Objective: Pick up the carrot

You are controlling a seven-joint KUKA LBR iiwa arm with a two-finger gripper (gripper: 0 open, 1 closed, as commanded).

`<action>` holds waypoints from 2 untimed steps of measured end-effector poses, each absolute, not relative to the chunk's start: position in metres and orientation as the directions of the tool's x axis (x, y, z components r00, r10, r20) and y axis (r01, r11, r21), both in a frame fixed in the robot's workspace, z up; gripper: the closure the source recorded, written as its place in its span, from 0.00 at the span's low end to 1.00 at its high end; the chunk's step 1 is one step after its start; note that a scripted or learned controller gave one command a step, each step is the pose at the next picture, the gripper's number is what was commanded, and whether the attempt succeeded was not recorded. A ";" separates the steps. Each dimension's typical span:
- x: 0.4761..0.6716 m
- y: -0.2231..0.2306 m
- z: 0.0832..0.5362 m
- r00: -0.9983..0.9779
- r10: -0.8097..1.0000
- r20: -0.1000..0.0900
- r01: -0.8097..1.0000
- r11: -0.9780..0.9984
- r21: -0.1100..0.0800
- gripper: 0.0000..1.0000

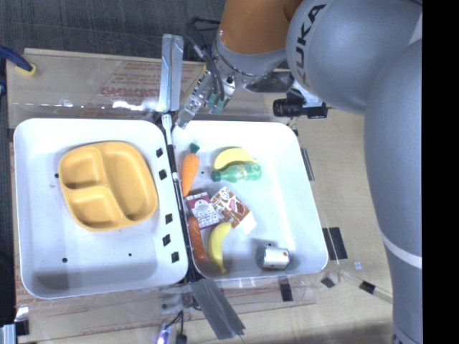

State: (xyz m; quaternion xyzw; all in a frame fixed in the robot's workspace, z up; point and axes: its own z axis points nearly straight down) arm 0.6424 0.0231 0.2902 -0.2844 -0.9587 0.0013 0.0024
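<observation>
The carrot [189, 172] is seen lying against the right bin's [305, 192] left wall, leafy end up. The gripper [204, 99] is positioned above the bin's top-left corner, apart from the carrot. A yellow divided plate [107, 185] is seated in the left bin [36, 249].

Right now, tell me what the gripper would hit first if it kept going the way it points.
The gripper points down-left, toward the divider between the two bins. It would likely meet that rim first, above the carrot, though depth is unclear.
</observation>
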 end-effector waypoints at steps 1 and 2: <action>0.611 0.051 0.290 -0.920 0.392 0.004 0.392 0.920 -0.003 1.00; 0.611 0.051 0.290 -0.920 0.392 0.004 0.392 0.920 -0.003 0.00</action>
